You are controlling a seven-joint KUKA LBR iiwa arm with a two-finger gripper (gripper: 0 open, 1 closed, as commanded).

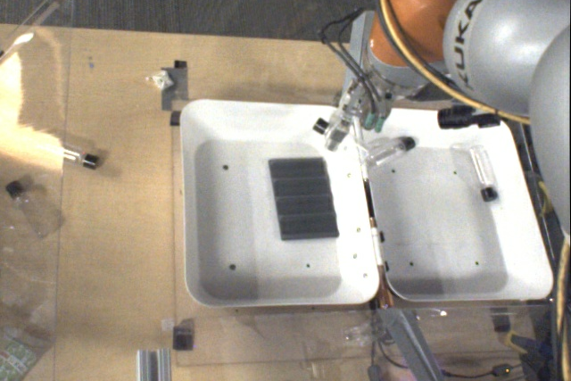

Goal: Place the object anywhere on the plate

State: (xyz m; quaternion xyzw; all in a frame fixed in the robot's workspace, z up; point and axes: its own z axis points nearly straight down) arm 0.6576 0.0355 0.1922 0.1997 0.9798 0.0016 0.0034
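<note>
One gripper [343,128] hangs from the arm's wrist over the far end of the ridge where the two white bins meet, tipped toward the left bin [210,192]. A small clear vial with a dark cap [326,128] appears at its tip, seemingly between the fingers, but the view is too small and cluttered to say whether they are spread or closed on it, so I cannot tell.

The relation that matters is from that tip to the plate [303,198], the dark, ribbed rectangular slab lying flat in the middle of the left bin. It lies near the gripper, toward the viewer and slightly left, with its long axis running from far to near, nearly parallel to the bins' shared wall. A short move inward and down should bring the tip over it.

Counting outward: one plate, two bins. In the right bin [526,263] lie two clear vials, one [390,147] just beside the gripper near the shared wall, another [483,173] well apart toward the right side. On the counter [107,281] to the left lie two more vial-like pieces, one [78,158] with a dark cap and one [22,196] fainter.
</note>
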